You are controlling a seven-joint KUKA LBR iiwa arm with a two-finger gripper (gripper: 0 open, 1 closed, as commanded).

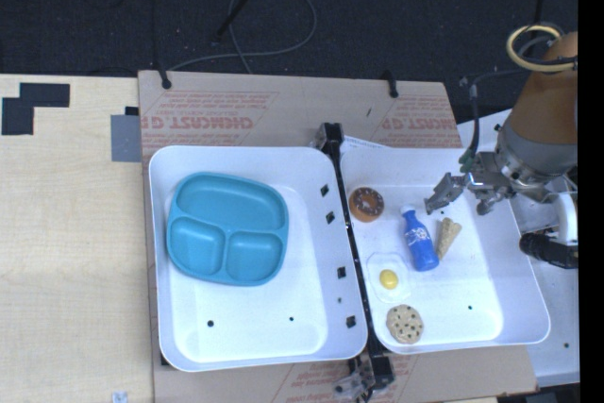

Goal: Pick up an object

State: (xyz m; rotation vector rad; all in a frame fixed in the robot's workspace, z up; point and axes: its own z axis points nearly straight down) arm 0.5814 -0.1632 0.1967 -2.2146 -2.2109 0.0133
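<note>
cookie point(405, 324): sitting nearest, at the right bin's point(491, 316) front edge
fried egg point(388, 277): lying just behind it
blue bottle point(419, 241): lying mid-bin, cone point(446, 236) touching its right side
donut point(366, 204): sitting further back, left
gripper point(464, 189): hovering open over the bin's back right, holding nothing
blue tray point(227, 228): chilling in the left bin point(245, 335)

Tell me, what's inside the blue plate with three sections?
Nothing shows inside the blue plastic three-section plate; all its compartments look bare. It sits in the left white bin. The bin floor beneath the plate is covered, so anything there cannot be seen.
</note>
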